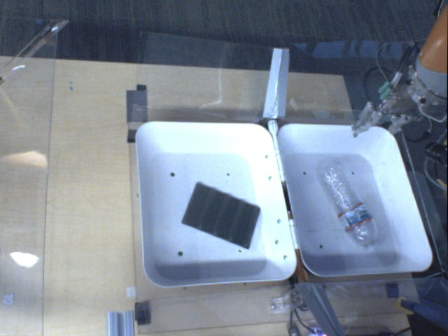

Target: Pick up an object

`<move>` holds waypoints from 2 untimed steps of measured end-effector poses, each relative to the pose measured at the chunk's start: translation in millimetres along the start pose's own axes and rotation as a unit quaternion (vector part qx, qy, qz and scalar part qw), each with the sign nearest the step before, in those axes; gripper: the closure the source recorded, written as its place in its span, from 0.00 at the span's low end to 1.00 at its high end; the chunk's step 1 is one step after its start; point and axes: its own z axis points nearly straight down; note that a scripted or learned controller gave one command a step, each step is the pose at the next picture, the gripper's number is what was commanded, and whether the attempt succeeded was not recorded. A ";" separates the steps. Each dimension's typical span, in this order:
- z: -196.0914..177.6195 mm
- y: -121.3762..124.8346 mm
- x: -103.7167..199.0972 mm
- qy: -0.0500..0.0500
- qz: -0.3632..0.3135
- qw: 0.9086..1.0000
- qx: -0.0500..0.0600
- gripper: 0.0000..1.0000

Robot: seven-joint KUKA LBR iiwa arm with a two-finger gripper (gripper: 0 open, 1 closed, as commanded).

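One clear crushed plastic bottle (346, 203), red-blue label, R bin (392, 145)

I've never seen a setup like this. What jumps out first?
Two white bins sit side by side on the bench. A dark ribbed pad lies flat in the left bin, and a clear plastic bottle lies on its side in the right bin. The gripper sits over the right bin's far corner.

From where I stand, no writing can be made out anywhere. The clear plastic bottle (346, 205) lying in the right bin (413, 247) carries a red and blue label (355, 218), but its print is too small and blurred to read.
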 end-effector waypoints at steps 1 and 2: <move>-30.8 -31.4 -31.0 0.000 -0.008 1.000 -0.001 0.00; 84.1 -60.8 -12.9 0.000 -0.018 1.000 0.001 0.00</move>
